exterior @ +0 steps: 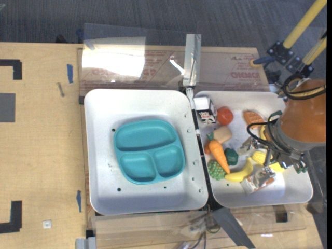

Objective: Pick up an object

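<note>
The right bin (290,191) holds several toy foods. Among them are a red tomato (224,116), an orange carrot (218,154), a yellow banana (239,175), a green broccoli piece (216,170), a beige piece (223,135) and an orange-brown piece (253,117). My gripper (261,176) reaches down into this bin from the right, just right of the banana's end. The wrist and its cables hide the items under them, and I see nothing clearly held.
A teal three-compartment plate (149,150) lies in the left bin (98,139). A small white box (205,113) sits at the right bin's back-left corner. A clear panel (135,61) stands behind the bins, and yellow poles (306,17) rise at the back right.
</note>
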{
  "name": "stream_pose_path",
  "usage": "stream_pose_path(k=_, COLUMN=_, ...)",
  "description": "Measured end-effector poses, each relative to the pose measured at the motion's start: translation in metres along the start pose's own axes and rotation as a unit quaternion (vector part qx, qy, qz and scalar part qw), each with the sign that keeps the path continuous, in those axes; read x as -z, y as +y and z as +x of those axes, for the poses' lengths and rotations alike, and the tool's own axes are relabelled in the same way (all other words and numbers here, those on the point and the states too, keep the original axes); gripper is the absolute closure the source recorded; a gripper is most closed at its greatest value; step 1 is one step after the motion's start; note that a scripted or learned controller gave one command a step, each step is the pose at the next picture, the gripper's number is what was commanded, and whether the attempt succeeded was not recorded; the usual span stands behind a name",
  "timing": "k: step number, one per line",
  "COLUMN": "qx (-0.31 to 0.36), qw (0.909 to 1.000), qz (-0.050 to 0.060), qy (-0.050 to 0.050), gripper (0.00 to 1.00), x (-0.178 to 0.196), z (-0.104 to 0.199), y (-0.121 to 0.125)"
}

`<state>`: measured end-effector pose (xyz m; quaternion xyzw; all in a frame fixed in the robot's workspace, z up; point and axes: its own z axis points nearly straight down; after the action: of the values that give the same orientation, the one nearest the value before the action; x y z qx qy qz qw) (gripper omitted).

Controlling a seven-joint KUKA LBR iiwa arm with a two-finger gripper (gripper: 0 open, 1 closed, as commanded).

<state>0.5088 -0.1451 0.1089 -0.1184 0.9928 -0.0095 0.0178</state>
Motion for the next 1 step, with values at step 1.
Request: stream_pose_path(k=1, qx=0.038, qw=0.9993, qz=0.005, qy=-0.001, gripper=0.0, x=0.0006, z=-0.0016, y=0.0076)
